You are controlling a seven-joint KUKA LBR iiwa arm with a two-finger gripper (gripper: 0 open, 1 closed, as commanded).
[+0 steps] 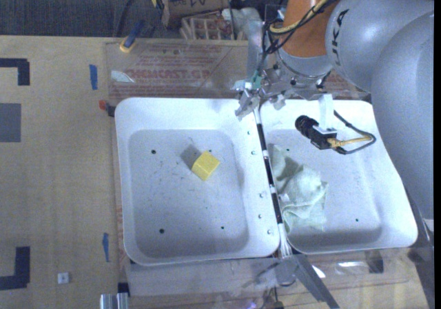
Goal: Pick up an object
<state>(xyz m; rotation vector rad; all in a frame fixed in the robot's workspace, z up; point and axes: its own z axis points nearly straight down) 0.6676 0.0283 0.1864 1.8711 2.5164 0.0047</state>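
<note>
Right now I see the arm (358, 32) reaching in from the upper right of the frame, its orange band near the top centre. The gripper (256, 97) hangs over the top edge of the bins, right about where the two meet. Its metal parts are small and cluttered from my angle, so I cannot tell what state the pincer is in; I see nothing caught in it.

The yellow block (205, 165) lies in the left bin (138, 232), a little above that bin's middle, with a grey shadow beside it at its upper left. It is well apart from the gripper. A crumpled pale cloth (300, 190) lies in the right bin (386, 225), against that bin's left side, near the divide. A small black camera (313, 130) with a yellow cable hangs from the wrist over the right bin's upper part.
</note>
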